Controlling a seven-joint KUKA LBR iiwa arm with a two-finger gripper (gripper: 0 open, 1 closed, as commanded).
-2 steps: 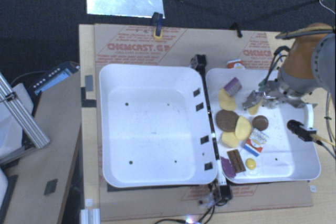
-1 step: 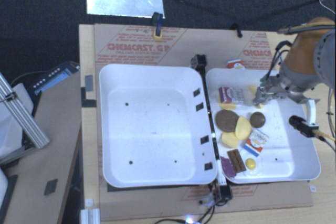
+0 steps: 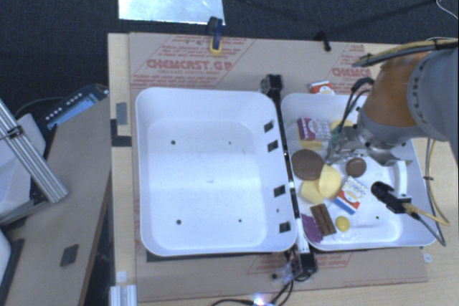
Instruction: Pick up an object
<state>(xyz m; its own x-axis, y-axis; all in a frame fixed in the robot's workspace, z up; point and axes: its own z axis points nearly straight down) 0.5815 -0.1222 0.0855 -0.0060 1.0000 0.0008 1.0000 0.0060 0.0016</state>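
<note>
Big left bin (image 3: 208, 175) sits at frame centre. Right bin (image 3: 391, 229) at the right carries the clutter. The arm (image 3: 409, 100) leans in over it, gripper (image 3: 336, 151) low above the brown disc (image 3: 308, 164) and yellow pieces (image 3: 321, 185); can't tell its state.

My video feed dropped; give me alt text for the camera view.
The grey arm's gripper hangs low over the right white bin, among a round brown disc, yellow pieces and small packets. The left white bin sits beside it.
</note>
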